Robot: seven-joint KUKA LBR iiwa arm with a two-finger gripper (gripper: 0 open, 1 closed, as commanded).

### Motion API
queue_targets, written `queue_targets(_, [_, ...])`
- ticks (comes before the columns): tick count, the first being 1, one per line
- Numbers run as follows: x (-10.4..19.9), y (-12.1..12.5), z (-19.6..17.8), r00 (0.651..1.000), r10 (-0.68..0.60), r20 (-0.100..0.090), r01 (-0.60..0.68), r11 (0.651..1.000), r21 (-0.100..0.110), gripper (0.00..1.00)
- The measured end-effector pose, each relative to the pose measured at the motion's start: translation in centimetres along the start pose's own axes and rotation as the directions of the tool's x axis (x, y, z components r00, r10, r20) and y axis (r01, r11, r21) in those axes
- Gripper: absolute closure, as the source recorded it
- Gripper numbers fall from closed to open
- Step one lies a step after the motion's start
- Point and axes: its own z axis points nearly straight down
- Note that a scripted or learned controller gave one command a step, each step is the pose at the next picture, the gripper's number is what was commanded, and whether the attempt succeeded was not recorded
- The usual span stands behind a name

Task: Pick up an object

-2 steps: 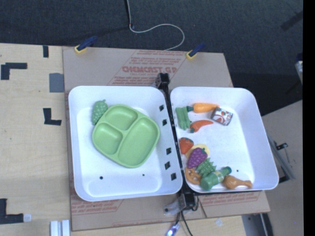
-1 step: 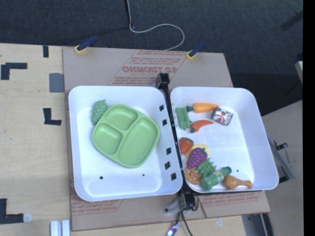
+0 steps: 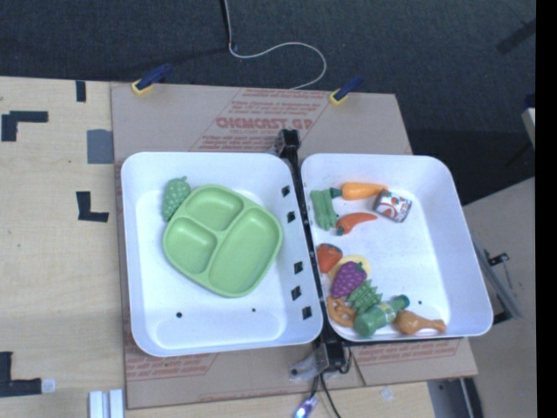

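Red print on the cardboard sheet (image 3: 261,120) beneath the bins reads roughly "CHEMCAST"; the small can (image 3: 392,205) bears a red-and-white label, unreadable.

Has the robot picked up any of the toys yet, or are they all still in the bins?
Nothing looks picked up yet. The toy food lies in the right bin: a carrot, a small can, purple grapes and others heaped near the front edge. In the left bin, a green divided plate sits beside green grapes. The whole pick is left to do.
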Motion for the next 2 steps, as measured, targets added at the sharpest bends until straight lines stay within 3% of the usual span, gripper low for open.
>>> queue_targets(2, [0.1,0.1,-2.0,1.000,-0.002,0.003,0.002,1.000,-0.001,1.00])
